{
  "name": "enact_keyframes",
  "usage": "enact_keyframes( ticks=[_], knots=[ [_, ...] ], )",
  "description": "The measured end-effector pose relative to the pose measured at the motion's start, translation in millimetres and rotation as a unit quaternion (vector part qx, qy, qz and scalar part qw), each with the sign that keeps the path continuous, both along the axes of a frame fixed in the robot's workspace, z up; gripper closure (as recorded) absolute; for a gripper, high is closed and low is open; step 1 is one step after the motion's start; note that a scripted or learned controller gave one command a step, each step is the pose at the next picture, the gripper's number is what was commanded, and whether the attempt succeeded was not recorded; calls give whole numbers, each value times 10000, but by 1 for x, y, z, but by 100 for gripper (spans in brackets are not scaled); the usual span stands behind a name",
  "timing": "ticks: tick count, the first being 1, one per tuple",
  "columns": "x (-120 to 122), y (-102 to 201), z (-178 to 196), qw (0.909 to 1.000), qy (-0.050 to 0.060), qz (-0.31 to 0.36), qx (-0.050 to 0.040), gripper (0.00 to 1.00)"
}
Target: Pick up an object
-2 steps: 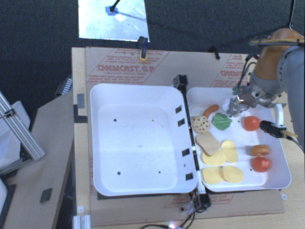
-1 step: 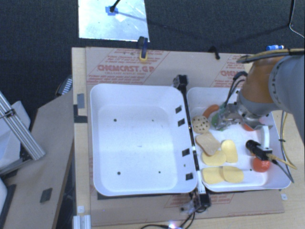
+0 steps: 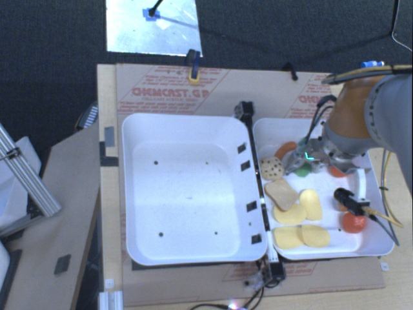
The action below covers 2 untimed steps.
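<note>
Right bin (image 3: 329, 252): white, holds all the loose items; clock positions below are read on this bin, with 6 o'clock nearest the camera.
Left bin (image 3: 187, 192): white, at the right bin's 9 o'clock, with the two walls meeting.
Front yellow slices (image 3: 288, 237): two pale flat pieces side by side at 6 to 7 o'clock.
Red ball (image 3: 353, 223): at 4 o'clock, near the front right corner.
Upper yellow slices (image 3: 310, 203): two more at bin centre, just behind the front pair.
Toast slice (image 3: 280, 191): tan and lying flat at 9 o'clock, touching an upper yellow slice.
Cookie (image 3: 271, 168): round and dark-speckled at 10 o'clock, by the left wall.
Green piece (image 3: 301, 170): small, at 11 o'clock, right by the gripper.
Gripper (image 3: 304, 161): low over the bin at 11 to 12 o'clock. Cannot tell how far open it is or whether it has hold of anything.
Red piece (image 3: 337, 171): at 1 o'clock, partly hidden by the wrist.
Orange piece (image 3: 286, 150): at 11 o'clock, near the far wall.
Arm (image 3: 390, 108): grey, enters from the view's 3 o'clock; orange band (image 3: 352, 112) above the wrist.
Printed board (image 3: 168, 90): lies under both bins, with red lettering showing at 12 o'clock.
Metal plate (image 3: 153, 18): farthest of all, beyond the left bin.
</note>
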State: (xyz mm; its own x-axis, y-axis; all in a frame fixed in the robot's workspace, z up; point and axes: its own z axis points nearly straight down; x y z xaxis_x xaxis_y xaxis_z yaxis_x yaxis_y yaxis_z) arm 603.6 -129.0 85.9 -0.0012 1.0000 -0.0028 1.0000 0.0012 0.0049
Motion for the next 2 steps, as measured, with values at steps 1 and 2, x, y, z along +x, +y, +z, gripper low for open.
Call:
enact_keyframes(
  ticks=[1,2],
  knots=[
    [-16,-10,-2,10000,27,-6,12,0],
    [51,45,-1,10000,8,44,15,0]
  ],
)
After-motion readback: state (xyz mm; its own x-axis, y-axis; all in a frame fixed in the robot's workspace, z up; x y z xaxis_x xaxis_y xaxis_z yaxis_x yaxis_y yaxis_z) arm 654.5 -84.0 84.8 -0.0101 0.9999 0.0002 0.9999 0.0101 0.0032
